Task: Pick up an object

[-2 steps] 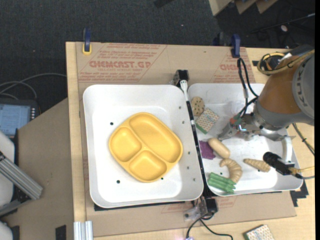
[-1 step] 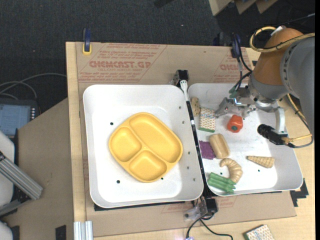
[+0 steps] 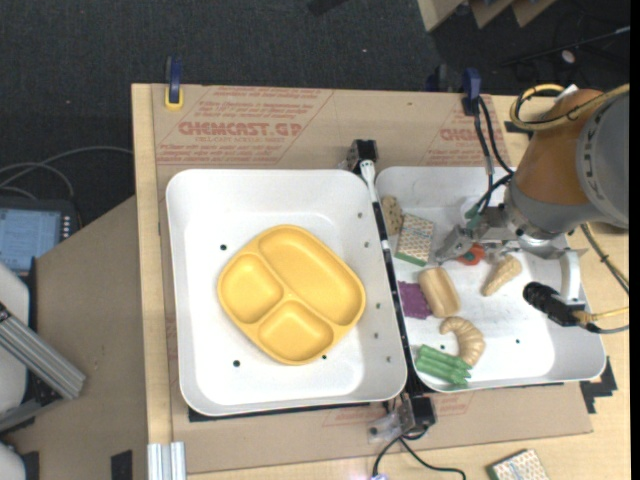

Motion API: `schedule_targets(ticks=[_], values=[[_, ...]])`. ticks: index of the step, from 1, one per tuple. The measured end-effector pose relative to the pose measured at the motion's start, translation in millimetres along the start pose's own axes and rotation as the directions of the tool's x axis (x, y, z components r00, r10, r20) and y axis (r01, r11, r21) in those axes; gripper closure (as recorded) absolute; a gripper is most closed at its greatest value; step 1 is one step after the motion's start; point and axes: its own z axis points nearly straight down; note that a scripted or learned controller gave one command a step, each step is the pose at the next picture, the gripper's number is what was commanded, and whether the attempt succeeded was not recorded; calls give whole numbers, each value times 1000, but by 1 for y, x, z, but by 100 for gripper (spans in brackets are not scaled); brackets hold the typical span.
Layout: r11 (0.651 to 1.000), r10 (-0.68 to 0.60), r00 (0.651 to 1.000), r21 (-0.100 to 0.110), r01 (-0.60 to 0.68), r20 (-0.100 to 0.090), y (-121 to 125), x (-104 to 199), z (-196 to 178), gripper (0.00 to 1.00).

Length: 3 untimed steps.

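While the arm is reaching in from the right, its jaws (image 3: 462,245) are being held low over the right bin (image 3: 560,353), just above a small red object (image 3: 470,258); their spread cannot be told.

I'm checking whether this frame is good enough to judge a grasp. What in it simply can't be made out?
- Gripper, camera view: the fingers are small and merge with clutter, so open or shut is unclear.
- Small red item beside it: too small to identify, partly under the gripper.
- Purple piece: half hidden by the tan cylinder.
- Right bin: its upper right part is covered by the arm.
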Motion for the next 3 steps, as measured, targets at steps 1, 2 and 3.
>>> schedule_targets(ticks=[1,2,3], values=[[1000,-1,1000,12,1,-22,82,-76,-3,0],[1000,-3,1000,0,3,-1,13,0,0,0],[1000,3,1000,1,-3,0,-95,-2,0,0]])
